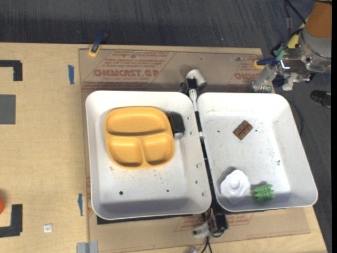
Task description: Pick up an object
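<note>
The right bin [297, 141] holds a small brown ridged block [242, 130] near its middle, a white bottle-like object [234, 185] at its near edge, and a green bumpy object [263, 192] touching the white one's right side. In the left bin [97, 157] lies a yellow divided plate [139, 136] with a small black object [176, 124] against its right edge. My gripper [266, 83] hangs at the top right, just beyond the right bin's far rim and apart from every object. I see nothing in it.
Both bins rest on a cardboard sheet [131, 67] on the wooden bench. A white-and-black clip [194, 79] sits at the far end of the seam between the bins. The arm's orange band [318, 15] is at the upper right corner.
</note>
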Controlling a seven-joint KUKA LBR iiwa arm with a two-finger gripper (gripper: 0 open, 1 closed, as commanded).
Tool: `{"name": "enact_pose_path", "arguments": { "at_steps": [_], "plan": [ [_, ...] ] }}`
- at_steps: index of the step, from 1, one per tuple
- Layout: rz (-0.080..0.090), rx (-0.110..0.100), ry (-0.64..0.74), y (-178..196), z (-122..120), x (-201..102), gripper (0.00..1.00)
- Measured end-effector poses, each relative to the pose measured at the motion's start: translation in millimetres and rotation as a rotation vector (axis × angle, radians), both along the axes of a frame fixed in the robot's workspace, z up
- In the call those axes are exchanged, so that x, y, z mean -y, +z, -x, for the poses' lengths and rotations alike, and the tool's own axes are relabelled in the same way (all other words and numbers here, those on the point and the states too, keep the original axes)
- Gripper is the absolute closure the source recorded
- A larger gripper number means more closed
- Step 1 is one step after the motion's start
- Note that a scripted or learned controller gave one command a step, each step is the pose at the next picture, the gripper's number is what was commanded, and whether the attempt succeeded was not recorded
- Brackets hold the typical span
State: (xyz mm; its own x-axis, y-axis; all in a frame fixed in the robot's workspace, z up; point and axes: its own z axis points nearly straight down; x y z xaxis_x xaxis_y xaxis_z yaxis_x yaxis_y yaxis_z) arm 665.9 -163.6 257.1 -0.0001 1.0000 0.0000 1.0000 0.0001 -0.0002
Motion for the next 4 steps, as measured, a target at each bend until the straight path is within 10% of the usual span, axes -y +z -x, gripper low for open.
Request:
{"name": "enact_pose_path", "arguments": {
  "at_steps": [1,2,3,4],
  "plan": [
    [0.000,0.000,0.124,-115,59,-21,0.00],
    [0.000,0.002,0.538,-172,50,-5,0.00],
    [-0.001,0.000,0.554,-172,135,-43,0.00],
    [0.001,0.004,0.582,-98,71,-40,0.00]
  ]
}}
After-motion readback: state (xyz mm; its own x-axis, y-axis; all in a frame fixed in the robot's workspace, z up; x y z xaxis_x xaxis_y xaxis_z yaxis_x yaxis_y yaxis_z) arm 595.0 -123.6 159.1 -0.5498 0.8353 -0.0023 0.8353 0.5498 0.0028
